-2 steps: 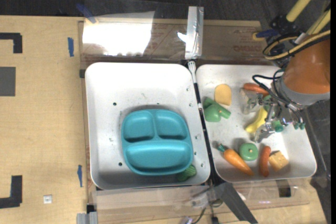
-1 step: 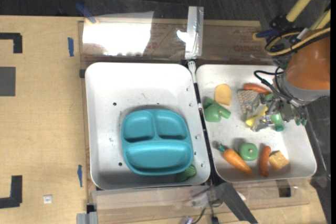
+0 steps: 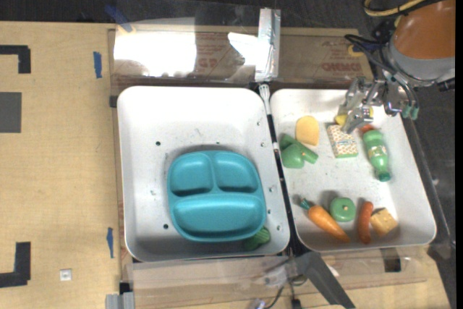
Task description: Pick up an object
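Nearest to us, along the front of the right bin (image 3: 423, 224), we have a carrot (image 3: 320, 219), a round green piece (image 3: 343, 209), a red chilli-like piece (image 3: 364, 220) and a small tan block (image 3: 384, 221) touching it. In the left bin (image 3: 137, 155) a teal divided tray (image 3: 215, 194) sits toward the front, with a bit of green (image 3: 258, 236) poking out at its near right corner. Moving back, we see a green pepper shape (image 3: 296, 153) beside the divider, a yellow piece (image 3: 308, 130) just behind it, a speckled card-like packet (image 3: 343, 142), and a green bottle (image 3: 376, 152) with a red cap. Farther still, the tool (image 3: 356, 112) hangs over the packet's far end (we cannot tell how far it is open, or whether it grips anything). Behind the bins, on the surface (image 3: 51, 155), stands a clear plastic sheet (image 3: 195, 40).
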Controlling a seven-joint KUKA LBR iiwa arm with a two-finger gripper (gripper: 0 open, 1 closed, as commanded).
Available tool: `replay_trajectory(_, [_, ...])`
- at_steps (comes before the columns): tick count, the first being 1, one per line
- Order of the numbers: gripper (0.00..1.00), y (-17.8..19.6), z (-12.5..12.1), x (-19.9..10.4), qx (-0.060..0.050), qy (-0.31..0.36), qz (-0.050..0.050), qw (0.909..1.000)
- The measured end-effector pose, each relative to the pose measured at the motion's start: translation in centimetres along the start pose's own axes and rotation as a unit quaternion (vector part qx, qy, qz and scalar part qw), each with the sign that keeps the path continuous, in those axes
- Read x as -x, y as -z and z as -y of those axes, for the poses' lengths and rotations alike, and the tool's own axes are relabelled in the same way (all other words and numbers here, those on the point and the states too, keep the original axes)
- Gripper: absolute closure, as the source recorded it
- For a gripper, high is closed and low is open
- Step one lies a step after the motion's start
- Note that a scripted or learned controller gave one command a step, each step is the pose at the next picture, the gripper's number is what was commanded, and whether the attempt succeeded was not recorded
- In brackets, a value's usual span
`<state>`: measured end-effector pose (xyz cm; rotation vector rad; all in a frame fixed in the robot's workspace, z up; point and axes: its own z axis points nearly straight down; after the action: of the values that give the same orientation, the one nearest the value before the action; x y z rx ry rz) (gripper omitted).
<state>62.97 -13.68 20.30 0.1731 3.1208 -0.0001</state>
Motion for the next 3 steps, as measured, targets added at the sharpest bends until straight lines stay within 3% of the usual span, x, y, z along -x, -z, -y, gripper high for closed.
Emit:
replay_trajectory(1, [1.00,-10.5,-1.8,-3.1,0.000,0.064,-0.003,0.9979])
replay_trajectory(2, [1.00,-1.1,-7.0,-2.4,0.001,0.019,0.000,0.9998])
replay_trajectory(3, [1.00,5.1,-11.7,0.0,0.001,0.035,-0.001,0.9994])
